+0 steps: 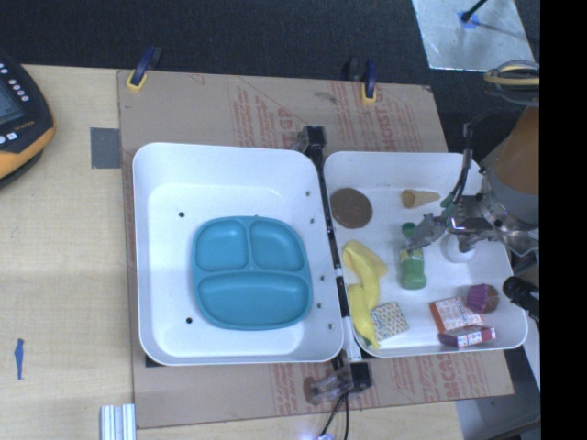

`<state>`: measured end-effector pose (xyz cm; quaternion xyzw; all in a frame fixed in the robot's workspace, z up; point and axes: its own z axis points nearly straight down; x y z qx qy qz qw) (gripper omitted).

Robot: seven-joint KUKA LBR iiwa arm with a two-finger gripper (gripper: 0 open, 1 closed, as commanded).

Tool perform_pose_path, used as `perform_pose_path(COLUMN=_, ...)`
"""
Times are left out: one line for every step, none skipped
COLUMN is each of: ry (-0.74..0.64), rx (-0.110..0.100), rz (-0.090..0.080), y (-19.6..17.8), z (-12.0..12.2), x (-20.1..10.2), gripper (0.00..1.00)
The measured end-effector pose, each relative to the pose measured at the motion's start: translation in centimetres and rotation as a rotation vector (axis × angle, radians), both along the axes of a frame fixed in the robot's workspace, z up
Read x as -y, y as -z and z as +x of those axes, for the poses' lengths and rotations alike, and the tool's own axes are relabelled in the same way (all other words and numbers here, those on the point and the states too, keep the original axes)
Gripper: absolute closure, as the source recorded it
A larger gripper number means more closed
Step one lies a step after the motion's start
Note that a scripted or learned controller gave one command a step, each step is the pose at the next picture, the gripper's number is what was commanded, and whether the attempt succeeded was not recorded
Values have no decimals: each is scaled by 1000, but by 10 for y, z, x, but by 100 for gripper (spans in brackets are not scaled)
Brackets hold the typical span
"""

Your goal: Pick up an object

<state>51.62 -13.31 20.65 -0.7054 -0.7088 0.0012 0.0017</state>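
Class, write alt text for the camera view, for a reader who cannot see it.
A robot arm reaches from the right over the right bin, its end effector above a green bottle among a banana, a brown disc and small packets. The left bin holds a blue divided plate.

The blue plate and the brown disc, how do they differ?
The blue plate lies in the left bin; the brown disc lies in the right bin. The plate is far larger than the disc. The plate is a rounded rectangle split into three compartments, while the disc is round and plain. The plate lies alone, while the disc has a banana and a green bottle nearby. Both lie flat.
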Motion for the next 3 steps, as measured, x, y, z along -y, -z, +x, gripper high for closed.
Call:
perform_pose_path(ry=-2, rx=-5, rz=1, y=121, z=27, x=-2, gripper=0)
perform_pose_path(ry=-2, rx=0, rz=-2, y=104, z=27, x=1, gripper=100)
perform_pose_path(ry=-5, rx=-1, rz=3, y=11, z=-43, x=-71, gripper=100)
